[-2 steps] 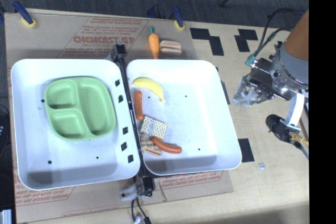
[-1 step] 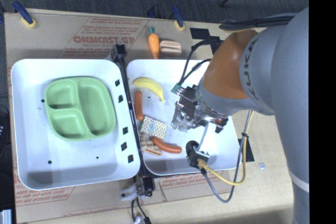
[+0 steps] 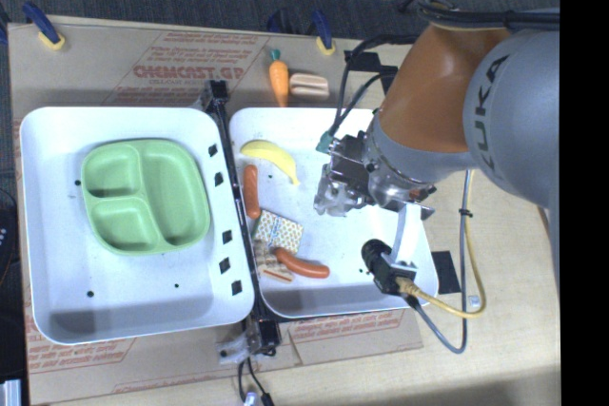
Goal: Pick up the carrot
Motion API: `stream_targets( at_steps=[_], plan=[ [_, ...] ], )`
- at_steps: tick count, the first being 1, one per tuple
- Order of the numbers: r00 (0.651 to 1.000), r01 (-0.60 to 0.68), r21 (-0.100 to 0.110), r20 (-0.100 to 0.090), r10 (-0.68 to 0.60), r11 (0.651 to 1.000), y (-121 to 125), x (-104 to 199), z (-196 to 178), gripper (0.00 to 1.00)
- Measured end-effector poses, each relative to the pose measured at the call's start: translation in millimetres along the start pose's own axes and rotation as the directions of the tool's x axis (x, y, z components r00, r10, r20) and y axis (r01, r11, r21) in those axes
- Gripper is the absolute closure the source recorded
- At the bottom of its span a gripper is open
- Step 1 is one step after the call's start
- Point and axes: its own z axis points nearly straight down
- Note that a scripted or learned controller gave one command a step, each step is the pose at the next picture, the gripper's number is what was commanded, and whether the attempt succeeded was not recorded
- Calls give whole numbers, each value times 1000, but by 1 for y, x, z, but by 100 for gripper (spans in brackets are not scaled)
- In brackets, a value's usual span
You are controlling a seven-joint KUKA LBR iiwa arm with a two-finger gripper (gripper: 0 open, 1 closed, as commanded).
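Hovering over the right bin (image 3: 419, 285), the gripper (image 3: 335, 197) (grip state unclear) sits near banana (image 3: 270, 157) and sausages (image 3: 303, 265); carrot (image 3: 278, 81) lies outside.

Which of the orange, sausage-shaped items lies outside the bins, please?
The carrot, with its green top, lies on the cardboard beyond the right bin. The two hot dogs lie inside that bin.

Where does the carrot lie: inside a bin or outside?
Outside. The carrot lies on the cardboard just beyond the right bin's far rim, beside a small tan block.
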Motion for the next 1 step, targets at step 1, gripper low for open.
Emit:
stream_targets(
  at_steps=[1],
  plan=[
    [1000,-19,-2,0,19,1000,39,-50,-72,100]
  ],
)
